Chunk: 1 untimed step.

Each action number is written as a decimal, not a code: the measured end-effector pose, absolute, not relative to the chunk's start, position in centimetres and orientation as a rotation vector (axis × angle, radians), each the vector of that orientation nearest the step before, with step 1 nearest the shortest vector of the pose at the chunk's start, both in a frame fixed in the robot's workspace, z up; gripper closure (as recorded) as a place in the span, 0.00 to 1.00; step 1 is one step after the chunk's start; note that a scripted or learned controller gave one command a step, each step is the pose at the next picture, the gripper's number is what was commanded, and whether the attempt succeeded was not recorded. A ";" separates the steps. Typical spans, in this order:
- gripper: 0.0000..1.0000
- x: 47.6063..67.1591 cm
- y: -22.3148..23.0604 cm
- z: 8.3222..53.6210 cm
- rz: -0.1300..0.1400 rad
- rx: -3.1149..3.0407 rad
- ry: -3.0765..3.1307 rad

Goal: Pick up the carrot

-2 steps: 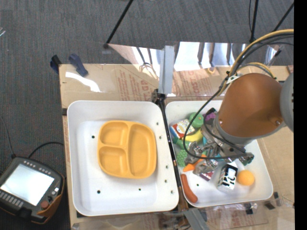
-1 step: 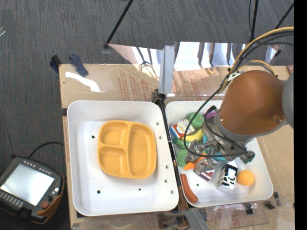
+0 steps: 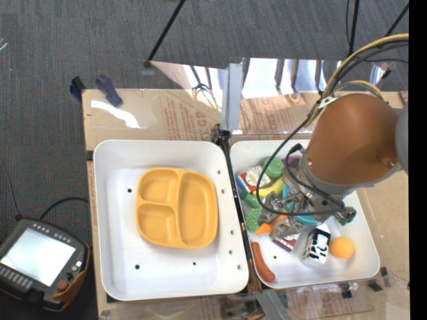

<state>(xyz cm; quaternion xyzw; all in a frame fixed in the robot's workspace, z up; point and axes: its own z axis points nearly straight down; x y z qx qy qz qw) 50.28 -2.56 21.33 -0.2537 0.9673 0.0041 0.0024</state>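
While the grey arm [image 3: 353, 145] hangs low over the right bin [image 3: 368, 262], the carrot [image 3: 265, 229] lies in that bin's clutter.

Orange carrot tip pokes out at about eight o'clock from the pincer [image 3: 301, 213], just beside green toys [image 3: 254, 213]; whether the pincer is spread or pressed together, I cannot tell. At three o'clock of a sausage [image 3: 263, 261] sits an orange ball [image 3: 342, 247]. A yellow divided plate [image 3: 177, 207] rests in the left bin [image 3: 113, 179].

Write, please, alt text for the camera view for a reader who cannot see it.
The robot arm reaches down into the right bin, crowded with toy food, its wrist covering most of the pile beside an orange carrot. The left bin holds a yellow divided plate.
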 end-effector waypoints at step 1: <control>1.00 50.4 -2.5 22.2 0.016 -0.788 3.035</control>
